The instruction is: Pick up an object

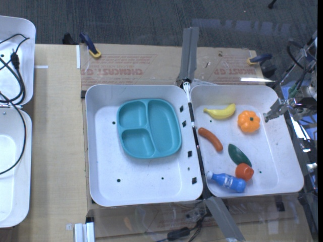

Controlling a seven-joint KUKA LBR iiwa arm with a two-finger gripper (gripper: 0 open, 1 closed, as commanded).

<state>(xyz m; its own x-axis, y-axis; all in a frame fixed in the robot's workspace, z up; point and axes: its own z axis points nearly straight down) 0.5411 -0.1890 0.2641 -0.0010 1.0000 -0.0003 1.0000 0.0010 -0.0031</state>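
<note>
Smooth white plastic forms the two bins, left (pixel 101 185) and right (pixel 282 183), on a matt, pale wood-look bench (pixel 55 135). A teal plastic divided plate (pixel 149 128) shows a soft sheen. Glossy plastic toy foods include a yellow banana (pixel 220 112), an orange pumpkin (pixel 249 122) and a blue bottle (pixel 228 182).

Open floor in right bin (pixel 282 178) beyond pumpkin (pixel 249 121), banana (pixel 220 112).

We log, left bin (pixel 101 135): teal divided plate (pixel 149 128). Right bin (pixel 282 170): banana (pixel 220 112), orange pumpkin (pixel 249 122), sausage (pixel 210 138), blue bottle (pixel 227 182).
</note>
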